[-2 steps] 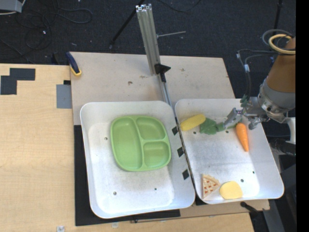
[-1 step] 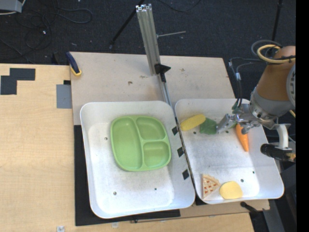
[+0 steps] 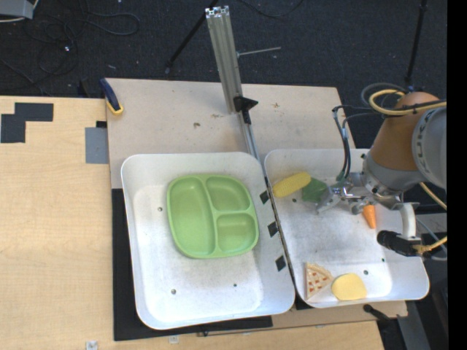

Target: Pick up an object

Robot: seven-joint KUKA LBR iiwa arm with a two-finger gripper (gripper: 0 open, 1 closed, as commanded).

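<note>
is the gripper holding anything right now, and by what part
It cannot be told. The gripper sits low in the right bin beside the green toy and the yellow piece, but no object visibly sits between its fingers.

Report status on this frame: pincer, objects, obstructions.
Pincer low in right bin, beside green piece; grip unclear. Yellow piece touches green one. Carrot, pizza slice, yellow round lie apart.
</note>
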